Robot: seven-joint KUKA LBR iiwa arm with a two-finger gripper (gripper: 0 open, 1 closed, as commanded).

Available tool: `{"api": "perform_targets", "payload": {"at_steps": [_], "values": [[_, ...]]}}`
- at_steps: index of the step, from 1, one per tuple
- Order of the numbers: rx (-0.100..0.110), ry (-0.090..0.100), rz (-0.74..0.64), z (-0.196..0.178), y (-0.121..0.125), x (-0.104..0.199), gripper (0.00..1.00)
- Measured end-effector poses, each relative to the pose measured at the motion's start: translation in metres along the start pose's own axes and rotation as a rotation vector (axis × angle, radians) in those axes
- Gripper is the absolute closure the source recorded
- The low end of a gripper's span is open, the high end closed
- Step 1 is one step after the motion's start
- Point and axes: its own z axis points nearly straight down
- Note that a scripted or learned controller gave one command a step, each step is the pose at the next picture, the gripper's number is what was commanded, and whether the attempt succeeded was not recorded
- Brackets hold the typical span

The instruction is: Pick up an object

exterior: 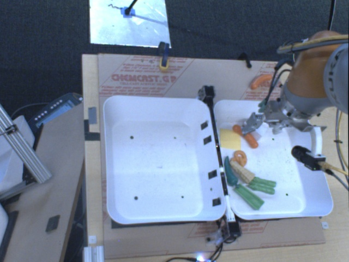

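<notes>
The right bin (313, 201) holds several small objects. An orange carrot-like piece (248, 138) lies beside a yellow square (229, 139). Nearer the front are an orange ring (239, 158), a tan piece (244, 173), a teal piece (229, 173) and two green pieces (262, 184) (250, 196). My gripper (265, 125) hangs over the back of this bin, just above and to the right of the carrot-like piece. It is open, with nothing between its fingers (252, 123).
The left bin (158, 162) sits alongside, split from the right one by a black-clipped divider (214, 141). An orange object (260, 81) lies on the board behind the right bin. A black cable fitting (306, 158) hangs over the right bin's right side.
</notes>
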Motion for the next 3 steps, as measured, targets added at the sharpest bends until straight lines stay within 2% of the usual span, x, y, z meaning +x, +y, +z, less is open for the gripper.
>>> {"api": "perform_targets", "payload": {"at_steps": [1, 2, 3], "values": [[0.001, -0.001, -0.003, 0.097, 0.003, 0.012, 0.0], [-0.011, -0.004, 0.0, 0.08, 0.006, 0.01, 1.0], [-0.003, 0.0, -0.003, 0.101, 0.041, 0.001, 1.0]]}}
